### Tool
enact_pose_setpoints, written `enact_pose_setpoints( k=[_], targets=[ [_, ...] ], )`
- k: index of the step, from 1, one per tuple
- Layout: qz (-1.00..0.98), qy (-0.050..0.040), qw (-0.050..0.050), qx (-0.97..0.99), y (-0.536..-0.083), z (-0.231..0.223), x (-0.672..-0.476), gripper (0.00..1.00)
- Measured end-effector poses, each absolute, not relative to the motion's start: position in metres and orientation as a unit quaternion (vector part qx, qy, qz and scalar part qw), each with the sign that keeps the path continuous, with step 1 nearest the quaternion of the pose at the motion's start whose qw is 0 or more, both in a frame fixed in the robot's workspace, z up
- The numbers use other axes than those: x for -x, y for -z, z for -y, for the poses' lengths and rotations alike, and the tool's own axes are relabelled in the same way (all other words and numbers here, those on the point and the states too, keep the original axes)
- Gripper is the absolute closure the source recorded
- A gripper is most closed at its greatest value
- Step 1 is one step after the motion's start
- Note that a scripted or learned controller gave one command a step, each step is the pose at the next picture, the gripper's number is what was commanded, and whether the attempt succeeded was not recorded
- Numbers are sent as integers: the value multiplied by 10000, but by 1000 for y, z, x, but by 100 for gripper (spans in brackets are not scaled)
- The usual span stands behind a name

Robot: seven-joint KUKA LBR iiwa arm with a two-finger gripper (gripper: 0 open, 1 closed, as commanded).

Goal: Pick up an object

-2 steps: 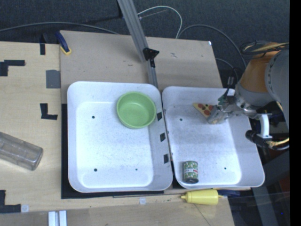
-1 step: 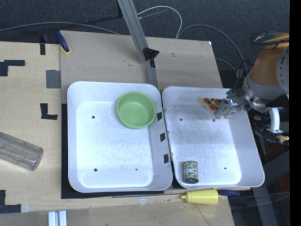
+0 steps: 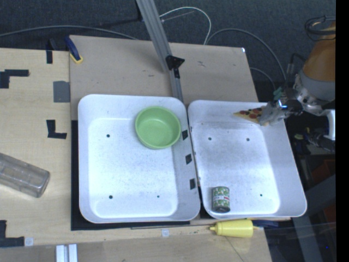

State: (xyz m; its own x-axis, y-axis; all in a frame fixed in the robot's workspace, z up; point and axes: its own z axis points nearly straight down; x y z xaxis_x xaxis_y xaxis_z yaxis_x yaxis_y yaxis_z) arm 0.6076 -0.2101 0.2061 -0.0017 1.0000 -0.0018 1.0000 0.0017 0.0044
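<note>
The gripper (image 3: 271,113) hovered at the right bin's (image 3: 283,162) one-o'clock rim, just beside a pizza slice (image 3: 250,113); whether it gripped could not be told. A can (image 3: 221,198) stood at six o'clock, its label unreadable. A green bowl (image 3: 158,127) sat in the left bin (image 3: 95,162), at twelve o'clock.
</note>
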Motion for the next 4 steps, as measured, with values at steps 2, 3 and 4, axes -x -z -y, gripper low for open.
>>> enact_pose_setpoints(
  k=[2,3,4],
  targets=[
    [-7090,3,-9,-7052,-233,163,-610,100],
    [-7097,-4,-11,-7045,-240,106,-612,100],
    [-7095,0,-14,-7047,-246,54,-601,100]
  ],
)
